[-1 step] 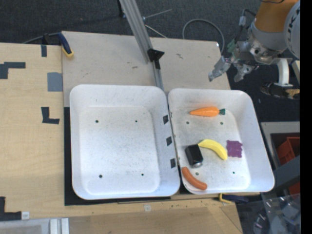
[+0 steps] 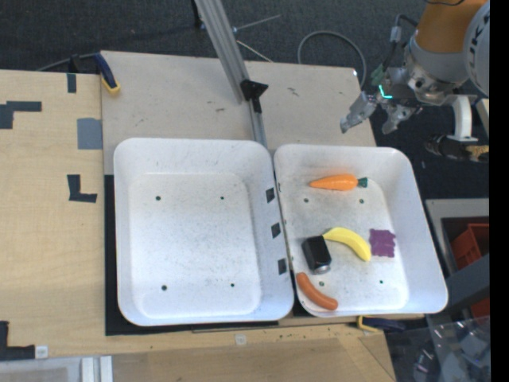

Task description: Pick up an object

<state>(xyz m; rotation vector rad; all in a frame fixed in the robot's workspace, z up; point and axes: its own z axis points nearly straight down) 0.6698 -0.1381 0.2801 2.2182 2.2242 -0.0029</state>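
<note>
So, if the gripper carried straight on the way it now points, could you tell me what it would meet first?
Probably the bare bench top just beyond the right bin's far rim, short of the carrot; depth is unclear from this slanted view.

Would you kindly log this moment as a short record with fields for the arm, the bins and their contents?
arm: pincer raised beyond the far edge of the right bin, nothing visibly between its fingers
right bin contents: carrot, banana, purple piece, black block, sausage
contact: banana touches the black block; the sausage lies at the near rim
left bin: white, speckled
task status: nothing picked up yet
</note>
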